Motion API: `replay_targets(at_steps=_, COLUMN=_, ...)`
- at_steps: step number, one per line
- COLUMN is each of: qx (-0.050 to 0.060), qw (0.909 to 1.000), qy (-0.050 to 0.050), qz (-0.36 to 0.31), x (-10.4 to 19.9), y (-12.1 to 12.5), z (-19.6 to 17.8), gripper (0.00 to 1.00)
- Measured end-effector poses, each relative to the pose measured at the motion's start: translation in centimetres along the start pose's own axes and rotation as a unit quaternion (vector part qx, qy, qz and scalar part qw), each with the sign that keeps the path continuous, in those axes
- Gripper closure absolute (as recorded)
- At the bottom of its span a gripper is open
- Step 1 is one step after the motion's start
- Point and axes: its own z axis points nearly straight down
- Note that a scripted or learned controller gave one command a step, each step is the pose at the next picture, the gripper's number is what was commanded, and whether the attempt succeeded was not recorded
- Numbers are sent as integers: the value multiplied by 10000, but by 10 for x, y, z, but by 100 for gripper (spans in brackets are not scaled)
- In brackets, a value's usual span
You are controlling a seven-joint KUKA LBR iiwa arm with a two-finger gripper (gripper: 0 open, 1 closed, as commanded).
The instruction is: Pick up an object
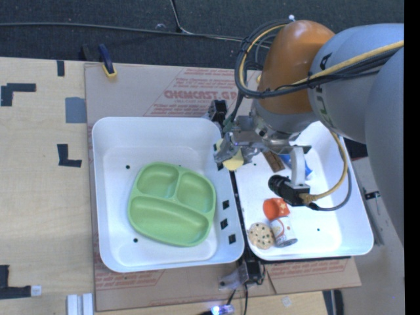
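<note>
1 fixed camera above bench, looking down at slant on both bins [98, 176]; arm [354, 64] enters from right.

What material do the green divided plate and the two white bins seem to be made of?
The green divided plate looks like moulded plastic with a matte finish: uniform colour, soft rounded compartment ridges. The two shallow white bins, left and right, appear to be smooth, slightly glossy plastic, with rounded rims; coated metal cannot be excluded.
</note>
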Motion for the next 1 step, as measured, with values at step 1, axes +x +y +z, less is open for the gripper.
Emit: replay_targets(at_steps=1, qx=-6, qw=10000, qy=1, qz=-5, x=55, y=-11, z=-1, gripper=100)
